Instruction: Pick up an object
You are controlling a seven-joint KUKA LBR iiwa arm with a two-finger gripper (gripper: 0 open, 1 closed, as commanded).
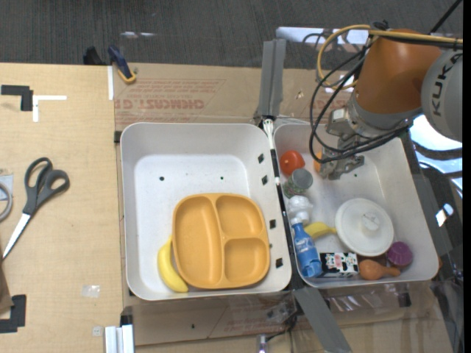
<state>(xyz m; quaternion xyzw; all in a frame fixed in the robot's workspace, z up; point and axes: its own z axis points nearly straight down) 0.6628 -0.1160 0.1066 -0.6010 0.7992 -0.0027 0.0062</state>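
My gripper (341,166) hangs over the back part of the right bin (412,197), below the arm's orange band. It is just right of a red round object (292,159) and a small grey cup (299,180), apart from both. Nothing shows in it. Lower in that bin lie a clear bottle with a blue label (302,234), a white round lid-like dish (363,226), a yellow piece (319,229), a black-and-white carton (339,262), an orange toy (374,268) and a purple object (399,254).
The left bin (147,197) holds a yellow divided plate (221,240) with a banana (169,268) at its left edge. Scissors (35,190) lie on the wooden bench at far left. Black cables (324,109) loop down beside the wrist.
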